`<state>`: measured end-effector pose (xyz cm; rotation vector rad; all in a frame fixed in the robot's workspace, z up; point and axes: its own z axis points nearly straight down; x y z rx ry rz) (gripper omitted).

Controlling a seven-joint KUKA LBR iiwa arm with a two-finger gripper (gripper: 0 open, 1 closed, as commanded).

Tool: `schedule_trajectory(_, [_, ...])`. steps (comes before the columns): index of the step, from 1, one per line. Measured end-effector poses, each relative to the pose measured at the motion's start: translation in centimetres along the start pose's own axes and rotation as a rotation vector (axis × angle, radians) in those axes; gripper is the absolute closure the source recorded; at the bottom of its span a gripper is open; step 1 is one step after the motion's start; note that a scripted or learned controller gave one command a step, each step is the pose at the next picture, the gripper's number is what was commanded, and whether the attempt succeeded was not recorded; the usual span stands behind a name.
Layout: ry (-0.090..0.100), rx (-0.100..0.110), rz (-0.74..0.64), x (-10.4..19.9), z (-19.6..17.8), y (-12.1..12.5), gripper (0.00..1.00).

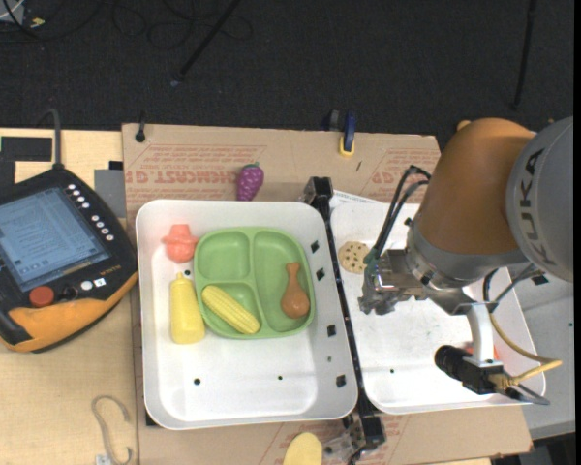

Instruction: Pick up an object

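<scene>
"KUKA" in orange letters, running vertically on the grey arm (547, 201) at right of frame. Red printing, upside down and not legible, along the cardboard sheet (223, 158) behind the bins. Pendant screen (34, 235) text too small to read.

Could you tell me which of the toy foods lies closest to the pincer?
The cookie, lying alone in the right bin just left of the pincer; the corn, drumstick and the others all sit in the left bin.

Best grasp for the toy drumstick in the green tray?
Hedged: take the drumstick from above at its thin shank, closing across it. It lies flat in the green tray's right compartment, bulb toward the near rim; the shank is narrower and sits clear of the walls.
</scene>
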<state>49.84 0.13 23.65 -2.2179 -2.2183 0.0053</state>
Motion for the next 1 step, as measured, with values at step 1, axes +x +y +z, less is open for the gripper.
schedule_trajectory(1, [-0.001, 0.000, 0.000, 0.10, 2.04, -0.13, 1.00])
